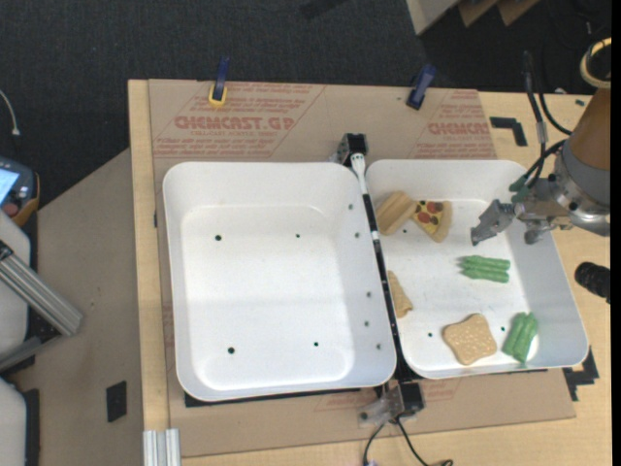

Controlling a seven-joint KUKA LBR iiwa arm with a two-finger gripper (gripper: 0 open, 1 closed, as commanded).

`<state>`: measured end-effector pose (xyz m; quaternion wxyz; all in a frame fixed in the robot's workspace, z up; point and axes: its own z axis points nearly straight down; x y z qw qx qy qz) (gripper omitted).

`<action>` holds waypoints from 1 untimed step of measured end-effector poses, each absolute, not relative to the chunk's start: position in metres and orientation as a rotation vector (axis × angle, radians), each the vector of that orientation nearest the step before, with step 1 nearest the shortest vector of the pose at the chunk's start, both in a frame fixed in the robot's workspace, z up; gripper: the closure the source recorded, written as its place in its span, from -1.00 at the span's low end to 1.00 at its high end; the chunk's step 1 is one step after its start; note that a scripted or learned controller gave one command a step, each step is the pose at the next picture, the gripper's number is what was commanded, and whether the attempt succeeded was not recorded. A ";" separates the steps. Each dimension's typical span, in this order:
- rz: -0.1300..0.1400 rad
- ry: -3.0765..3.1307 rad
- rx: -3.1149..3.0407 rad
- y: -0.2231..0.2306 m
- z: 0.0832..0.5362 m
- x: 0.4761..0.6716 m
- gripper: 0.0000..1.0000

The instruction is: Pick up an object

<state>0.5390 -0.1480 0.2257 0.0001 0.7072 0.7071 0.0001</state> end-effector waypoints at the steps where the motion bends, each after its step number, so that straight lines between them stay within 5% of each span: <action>1: 0.000 2.221 2.221 -0.148 0.226 0.539 -1.00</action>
